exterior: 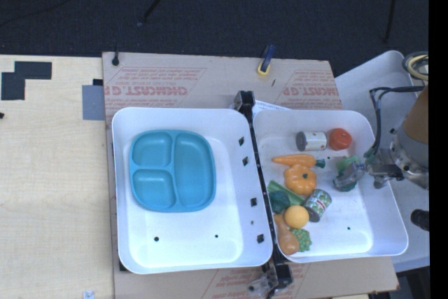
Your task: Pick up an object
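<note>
**Tool low at the right bin's right side, nothing visibly held**

On the counter (56, 206), the left shallow white bin (140, 248) carries a light-blue plastic plate with three compartments (172, 171), lying flat and well apart from any work to be done here. It plays no part in the pick.

Past the black divider, the right shallow white bin (357, 238) holds the candidates. Near the dividing wall sits a crowded cluster: a green leafy toy (278, 195), a small yellow ball-shaped fruit (297, 216) touching it, a green broccoli-like piece (304, 240) below, and a small labelled tin can (318, 204) lying tilted just beside the yellow fruit. Above these lie an orange toy carrot (295, 160) and a squat orange pumpkin-shaped toy (301, 180), touching or nearly so. Further up, a grey-and-white cylinder on its side (312, 141) lies just beside a red round toy (340, 138).

The tool (358, 173) hangs at the bin's right part, over or against a small dark-green and grey object (346, 174). Whether it is spread or closed I cannot tell; the metal and the object blur together, and no item is plainly caught in it.

To do this step well, I judge the green-grey object the best target, since it stands apart from the cluster. The descent should centre on it, straddling its narrow side, and close fully before lifting. A slow straight lift would help show whether the grasp took; the near bin wall risks a knock.
</note>
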You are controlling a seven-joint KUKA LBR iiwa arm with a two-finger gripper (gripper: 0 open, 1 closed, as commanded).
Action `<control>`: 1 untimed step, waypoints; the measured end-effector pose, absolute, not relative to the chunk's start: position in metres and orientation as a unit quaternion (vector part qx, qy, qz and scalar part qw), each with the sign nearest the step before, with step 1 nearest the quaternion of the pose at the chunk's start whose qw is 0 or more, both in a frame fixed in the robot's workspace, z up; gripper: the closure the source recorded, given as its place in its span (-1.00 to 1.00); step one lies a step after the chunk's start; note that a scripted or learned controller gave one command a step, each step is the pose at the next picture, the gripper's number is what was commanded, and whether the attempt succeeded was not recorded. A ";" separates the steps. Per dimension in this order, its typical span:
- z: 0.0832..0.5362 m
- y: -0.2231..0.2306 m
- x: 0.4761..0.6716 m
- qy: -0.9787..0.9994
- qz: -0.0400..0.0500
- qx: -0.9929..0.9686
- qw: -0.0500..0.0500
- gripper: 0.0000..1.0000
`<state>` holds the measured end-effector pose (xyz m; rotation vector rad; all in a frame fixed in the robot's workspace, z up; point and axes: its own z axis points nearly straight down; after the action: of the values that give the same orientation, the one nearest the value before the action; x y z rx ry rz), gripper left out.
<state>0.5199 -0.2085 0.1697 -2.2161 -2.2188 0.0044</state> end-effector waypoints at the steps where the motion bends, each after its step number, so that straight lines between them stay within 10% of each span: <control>1: 0.112 -0.201 0.526 -0.708 0.000 -0.707 0.000 -1.00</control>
<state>0.5265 -0.2006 0.1123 -2.2202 -2.2235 -0.0009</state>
